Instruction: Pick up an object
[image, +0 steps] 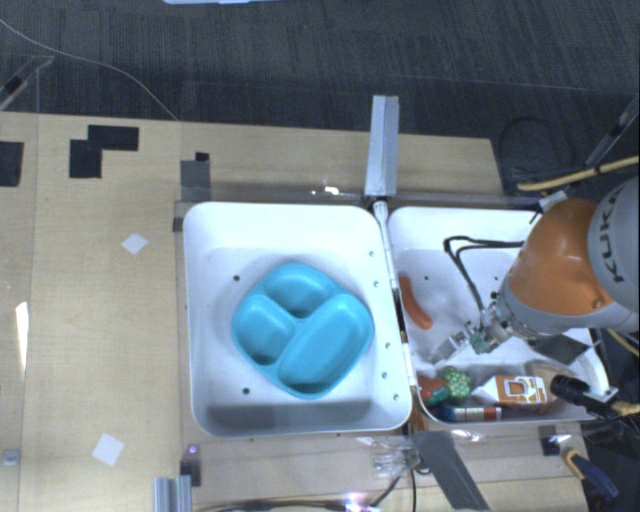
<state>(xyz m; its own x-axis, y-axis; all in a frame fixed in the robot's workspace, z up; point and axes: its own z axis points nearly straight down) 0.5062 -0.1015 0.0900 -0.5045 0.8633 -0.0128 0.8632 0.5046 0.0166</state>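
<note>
Claw (462, 342) low in right bin (440, 228); finger state unreadable. Nearest: green toy (456, 383), front edge. Centre over it before descending.

Arm (565, 265) from right, pincer (462, 343) low, angled left.

Arm (610, 250) shows "KU", prob. KUKA; carton (520, 390) label too blurred to read.
</note>
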